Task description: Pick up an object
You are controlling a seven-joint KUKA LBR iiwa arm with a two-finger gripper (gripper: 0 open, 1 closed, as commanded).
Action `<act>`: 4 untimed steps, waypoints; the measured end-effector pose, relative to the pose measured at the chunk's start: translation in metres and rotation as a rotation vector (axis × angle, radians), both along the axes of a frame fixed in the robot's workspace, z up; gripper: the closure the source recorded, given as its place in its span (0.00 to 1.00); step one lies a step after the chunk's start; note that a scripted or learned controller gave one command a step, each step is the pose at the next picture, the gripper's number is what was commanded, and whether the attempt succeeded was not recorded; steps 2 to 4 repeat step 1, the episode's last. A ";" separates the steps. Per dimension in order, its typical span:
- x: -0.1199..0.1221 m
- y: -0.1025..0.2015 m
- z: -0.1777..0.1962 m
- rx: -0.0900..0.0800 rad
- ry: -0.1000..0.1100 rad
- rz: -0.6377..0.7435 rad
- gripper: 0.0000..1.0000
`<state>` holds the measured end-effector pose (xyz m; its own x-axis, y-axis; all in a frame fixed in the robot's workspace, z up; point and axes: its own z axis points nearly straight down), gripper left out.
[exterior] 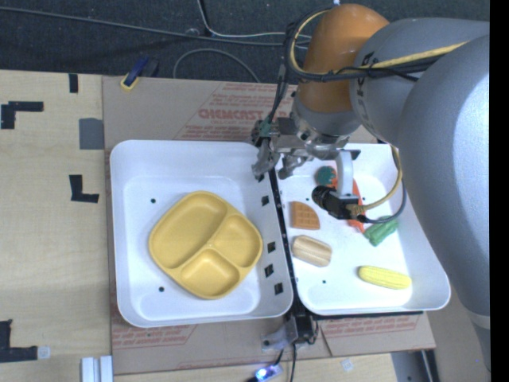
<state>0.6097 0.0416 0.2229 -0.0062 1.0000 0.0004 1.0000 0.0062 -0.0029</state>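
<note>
My gripper (pixel 276 165) hangs over the far end of the wall between the two bins, its fingers (pixel 262 169) apart with nothing between them. In the right bin (pixel 433 291), just below the gripper, lie a brown waffle-like piece (pixel 304 216) and a tan bread roll (pixel 312 250). A yellow corn cob (pixel 384 277) rests near the front. A green piece (pixel 382 231) with an orange carrot-like part (pixel 356 210) lies to the right, and a small dark green item (pixel 325 173) sits partly behind the wrist.
A yellow divided plate (pixel 205 243) takes up the middle of the left bin (pixel 127 161). The arm's large grey body covers the right bin's far right side. Black clips (pixel 271 249) line the wall between the bins.
</note>
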 end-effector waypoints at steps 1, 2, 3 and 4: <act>0.019 0.059 -0.001 0.001 -0.001 0.001 1.00; 0.019 0.059 -0.001 0.001 -0.001 0.001 1.00; 0.019 0.059 -0.001 0.001 -0.001 0.001 1.00; 0.019 0.059 -0.001 0.001 -0.001 0.001 1.00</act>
